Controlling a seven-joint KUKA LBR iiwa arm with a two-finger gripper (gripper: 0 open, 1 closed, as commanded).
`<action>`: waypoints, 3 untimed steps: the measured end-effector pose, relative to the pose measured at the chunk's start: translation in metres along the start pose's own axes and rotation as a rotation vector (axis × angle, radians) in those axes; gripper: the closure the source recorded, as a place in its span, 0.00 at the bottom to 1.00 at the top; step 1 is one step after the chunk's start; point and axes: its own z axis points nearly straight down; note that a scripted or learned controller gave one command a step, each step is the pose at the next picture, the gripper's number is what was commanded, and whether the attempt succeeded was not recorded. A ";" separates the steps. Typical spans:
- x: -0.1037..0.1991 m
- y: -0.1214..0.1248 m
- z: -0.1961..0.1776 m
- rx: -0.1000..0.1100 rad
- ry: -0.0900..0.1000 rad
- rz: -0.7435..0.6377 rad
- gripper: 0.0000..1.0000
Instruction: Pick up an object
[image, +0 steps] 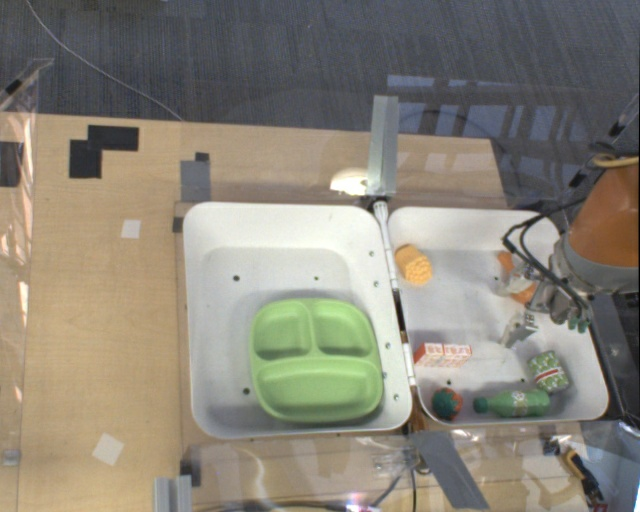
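My gripper (519, 329) hangs low over the right side of the right bin (470, 232), reaching in from the right under the orange-banded wrist (608, 222). Just up-left of it lies a small orange object (514, 291), partly covered by cables. A green and white can (548, 370) sits a short way down-right of the gripper. Along the bin's front edge lies a green bottle (513, 402), with a red and green ball (446, 402) to its left. A red and white packet (443, 353) lies left of the gripper. A yellow corn-like piece (413, 265) rests near the bin's left wall.
The left bin (215, 240) holds a green divided plate (316, 359) toward its front. A metal post (383, 150) stands behind the divider between the bins. Black cables (530, 250) loop from the wrist over the right bin's back right.
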 end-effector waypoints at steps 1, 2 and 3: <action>-0.057 0.017 0.004 0.000 0.010 0.393 0.00; -0.061 0.018 -0.010 -0.001 -0.002 0.386 1.00; -0.060 0.071 -0.106 -0.002 0.005 0.541 1.00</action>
